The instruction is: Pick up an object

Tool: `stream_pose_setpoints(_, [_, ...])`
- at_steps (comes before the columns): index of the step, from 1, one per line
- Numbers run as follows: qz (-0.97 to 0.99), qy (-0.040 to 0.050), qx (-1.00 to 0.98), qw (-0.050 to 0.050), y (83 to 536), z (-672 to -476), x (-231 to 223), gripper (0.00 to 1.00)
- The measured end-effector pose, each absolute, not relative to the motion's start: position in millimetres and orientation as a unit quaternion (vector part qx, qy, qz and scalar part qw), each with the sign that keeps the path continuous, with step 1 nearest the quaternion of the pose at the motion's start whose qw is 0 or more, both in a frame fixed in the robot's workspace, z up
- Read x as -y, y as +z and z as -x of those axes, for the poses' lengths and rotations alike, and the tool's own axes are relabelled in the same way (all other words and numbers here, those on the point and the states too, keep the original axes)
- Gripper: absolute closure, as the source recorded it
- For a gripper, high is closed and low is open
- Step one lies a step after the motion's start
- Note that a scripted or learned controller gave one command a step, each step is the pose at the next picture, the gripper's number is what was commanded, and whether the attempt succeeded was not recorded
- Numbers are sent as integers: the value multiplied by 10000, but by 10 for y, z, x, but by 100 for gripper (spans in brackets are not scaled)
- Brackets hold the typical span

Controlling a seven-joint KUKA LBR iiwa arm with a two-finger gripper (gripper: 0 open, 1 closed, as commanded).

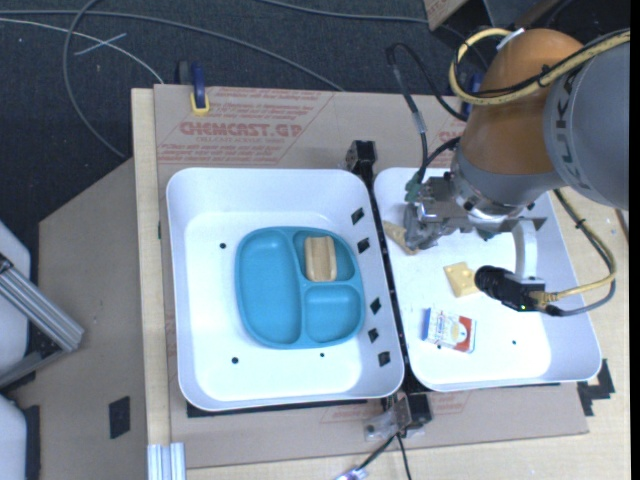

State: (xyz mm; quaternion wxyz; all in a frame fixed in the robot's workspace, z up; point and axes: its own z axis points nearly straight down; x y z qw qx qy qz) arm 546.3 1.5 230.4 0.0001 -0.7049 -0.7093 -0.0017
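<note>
Two shallow white plastic bins with rounded corners are seen side by side on a cardboard-covered bench (250,128). In the left bin (200,358), a glossy blue divided tray (270,298) with three compartments is laid flat. A tan, rounded oblong block (320,258), matte and wood-like, is seen in the tray's upper right compartment.

In the right bin (560,348), a small pale yellow wedge-like piece (461,278) is seen near the middle, and a small flat packet (449,330) printed in white, blue and red is laid below it, apart from it. A further small tan scrap (394,236) lies at the bin's left edge, just beside the gripper.

The grey arm (590,118) with its smooth orange band (520,88) is reached in from the right, and the metallic gripper (425,223) is lowered over the upper left part of the right bin. Whether the pincer is spread or pressed together cannot be told, as it is masked by the wrist housing and cabling. A black cable (420,118) is looped along the wrist.
</note>
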Motion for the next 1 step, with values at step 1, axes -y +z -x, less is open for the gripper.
stream_pose_setpoints(1, [7051, -16, 7091, -4, 2401, -5643, -529, 100])
